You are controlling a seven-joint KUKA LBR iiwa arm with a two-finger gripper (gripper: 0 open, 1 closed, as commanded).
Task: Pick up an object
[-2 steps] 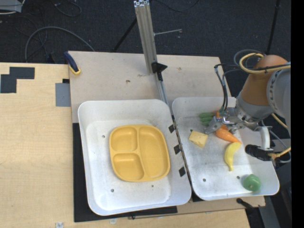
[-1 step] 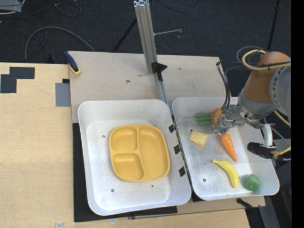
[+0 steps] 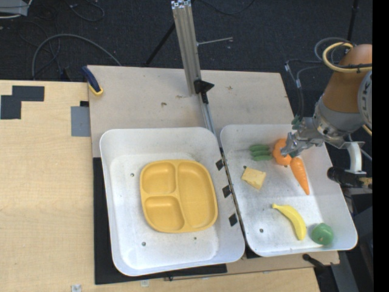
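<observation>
My gripper [image 3: 296, 145] hangs low over the far side of the right bin [image 3: 340, 239]. It sits right above an orange round fruit [image 3: 279, 155] and the top end of a carrot [image 3: 301, 175]. A green vegetable [image 3: 260, 152] lies just left of the orange fruit. A yellow cheese wedge [image 3: 253, 177] rests near the bin's middle. Toward the near edge lie a banana [image 3: 292, 219] and a green apple [image 3: 322, 233]. Whether the gripper touches the fruit or the carrot cannot be told from here.
The left bin [image 3: 121, 236] holds a yellow divided plate [image 3: 179, 195]. A metal post [image 3: 188, 47] stands behind the bins. The divider between the bins carries black clips [image 3: 226, 190]. The arm's grey wrist [image 3: 340, 111] looms over the right bin's far right corner.
</observation>
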